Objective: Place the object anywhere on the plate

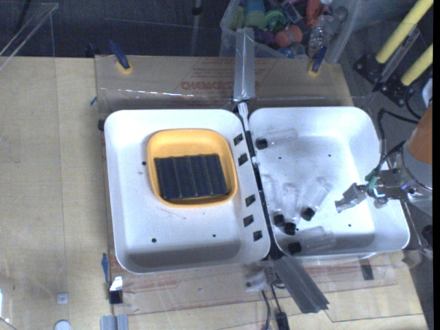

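Observation:
A yellow plate (pixel 159 145) lies in the left bin (pixel 130 239). On it rests a flat, dark, ridged rectangular object (pixel 191 176), covering most of the plate's middle. My gripper (pixel 348 198) hangs over the right part of the right bin (pixel 357 126), low above its floor, well away from the plate. I see nothing held in it. Several clear plastic pieces with black caps (pixel 311 200) lie on the right bin's floor, just left of the gripper.
A raised divider with black tabs (pixel 249 184) separates the two bins. A clear tub of coloured toys (pixel 285 9) stands behind the bins. Another clear capped piece (pixel 313 239) lies near the right bin's front wall.

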Controlling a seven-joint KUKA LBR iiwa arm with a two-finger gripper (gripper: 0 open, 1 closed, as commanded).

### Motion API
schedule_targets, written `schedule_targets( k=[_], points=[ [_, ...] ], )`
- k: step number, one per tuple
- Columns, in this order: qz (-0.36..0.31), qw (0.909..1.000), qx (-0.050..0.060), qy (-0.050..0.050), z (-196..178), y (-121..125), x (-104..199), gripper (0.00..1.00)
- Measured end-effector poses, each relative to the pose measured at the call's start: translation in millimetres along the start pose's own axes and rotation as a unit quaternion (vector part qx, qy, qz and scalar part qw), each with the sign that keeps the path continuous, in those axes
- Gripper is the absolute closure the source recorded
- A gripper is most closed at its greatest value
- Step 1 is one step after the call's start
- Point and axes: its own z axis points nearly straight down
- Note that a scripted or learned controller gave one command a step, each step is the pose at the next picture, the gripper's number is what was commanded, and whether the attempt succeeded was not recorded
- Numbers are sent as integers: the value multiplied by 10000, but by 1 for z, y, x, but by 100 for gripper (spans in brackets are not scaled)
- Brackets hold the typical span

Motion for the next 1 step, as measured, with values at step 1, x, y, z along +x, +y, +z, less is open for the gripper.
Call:
schedule_targets(
  k=[1],
  points=[
    [350,9994,4,2,9,35,-76,0]
  ],
)
